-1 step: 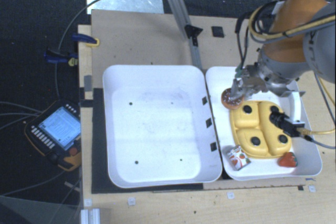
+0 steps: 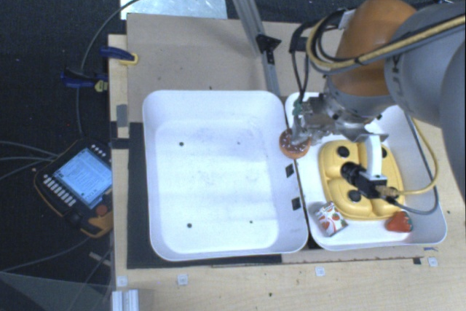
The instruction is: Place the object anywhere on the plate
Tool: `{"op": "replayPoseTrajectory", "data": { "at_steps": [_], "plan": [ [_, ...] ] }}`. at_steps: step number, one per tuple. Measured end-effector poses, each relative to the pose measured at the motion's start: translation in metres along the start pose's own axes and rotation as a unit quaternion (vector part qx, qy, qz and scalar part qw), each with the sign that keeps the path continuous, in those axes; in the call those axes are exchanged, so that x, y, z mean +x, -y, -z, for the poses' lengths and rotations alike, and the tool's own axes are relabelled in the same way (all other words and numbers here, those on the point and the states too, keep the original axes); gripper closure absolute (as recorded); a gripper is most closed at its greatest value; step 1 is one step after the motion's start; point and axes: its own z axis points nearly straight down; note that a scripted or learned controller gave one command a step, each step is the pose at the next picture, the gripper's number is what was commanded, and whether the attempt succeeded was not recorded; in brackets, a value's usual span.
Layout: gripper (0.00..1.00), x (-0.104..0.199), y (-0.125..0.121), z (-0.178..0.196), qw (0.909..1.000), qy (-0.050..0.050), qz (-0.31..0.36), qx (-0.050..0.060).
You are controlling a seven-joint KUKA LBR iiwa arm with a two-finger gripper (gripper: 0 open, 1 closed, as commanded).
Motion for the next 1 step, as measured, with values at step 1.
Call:
{"op": "replayPoseTrajectory", "data": {
  "at_steps": [1],
  "plan": [
    [1.0, 0.0586, 0.0036, -0.0087, 1.0, 0.0, 0.0, 0.0]
  ]
}}
